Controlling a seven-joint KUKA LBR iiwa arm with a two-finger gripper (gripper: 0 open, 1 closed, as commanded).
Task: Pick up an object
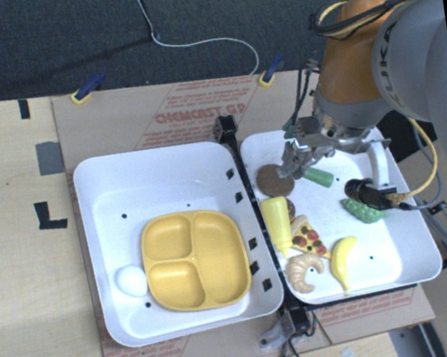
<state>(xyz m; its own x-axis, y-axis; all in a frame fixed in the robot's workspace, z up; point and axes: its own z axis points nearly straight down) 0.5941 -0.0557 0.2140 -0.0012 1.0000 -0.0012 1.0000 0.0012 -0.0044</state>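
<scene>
My gripper (297, 159) hangs over the back left part of the right bin (403, 267), just above and right of a brown round disc (272, 181). A small green stick (320, 176) lies right beside the gripper. In front of the disc lie a yellow block (277, 222), a pizza slice (307, 238), a croissant (304, 270) and a banana (343, 260). A green leafy piece (363, 210) lies toward the right wall. Nothing is seen held in the gripper.
The left bin (108, 182) holds a yellow divided plate (195, 259) and a white egg (131, 280) at the plate's left. The wall between the two bins runs just left of the brown disc. The grey and orange arm (359, 53) stretches over the right bin's back.
</scene>
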